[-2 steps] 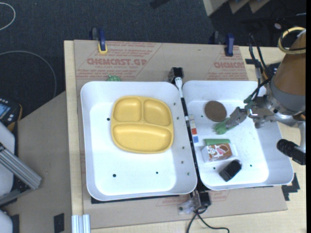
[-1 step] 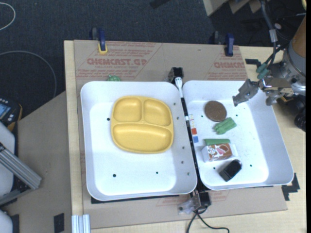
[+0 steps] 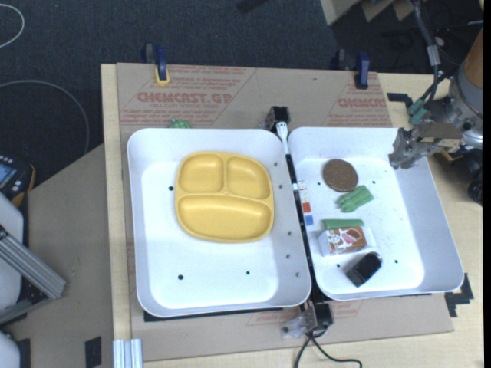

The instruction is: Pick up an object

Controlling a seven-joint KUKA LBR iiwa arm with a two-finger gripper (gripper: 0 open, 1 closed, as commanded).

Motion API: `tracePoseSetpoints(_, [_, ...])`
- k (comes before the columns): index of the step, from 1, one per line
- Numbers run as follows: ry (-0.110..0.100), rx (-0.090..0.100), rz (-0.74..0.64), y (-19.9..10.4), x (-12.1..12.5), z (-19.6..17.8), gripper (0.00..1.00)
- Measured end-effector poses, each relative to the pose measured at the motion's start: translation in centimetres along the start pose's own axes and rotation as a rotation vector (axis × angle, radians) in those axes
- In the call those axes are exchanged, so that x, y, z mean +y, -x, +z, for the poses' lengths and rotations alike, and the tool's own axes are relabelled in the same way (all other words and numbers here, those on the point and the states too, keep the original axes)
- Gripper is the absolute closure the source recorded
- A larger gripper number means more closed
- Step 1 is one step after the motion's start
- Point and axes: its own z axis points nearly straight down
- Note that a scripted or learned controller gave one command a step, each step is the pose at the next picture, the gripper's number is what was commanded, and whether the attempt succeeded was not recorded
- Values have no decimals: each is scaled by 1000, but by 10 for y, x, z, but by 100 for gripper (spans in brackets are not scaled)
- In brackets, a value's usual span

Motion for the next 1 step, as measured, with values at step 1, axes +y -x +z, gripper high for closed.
tracePoseSetpoints(1, [-1, 4, -10, -105, -3, -17, 100])
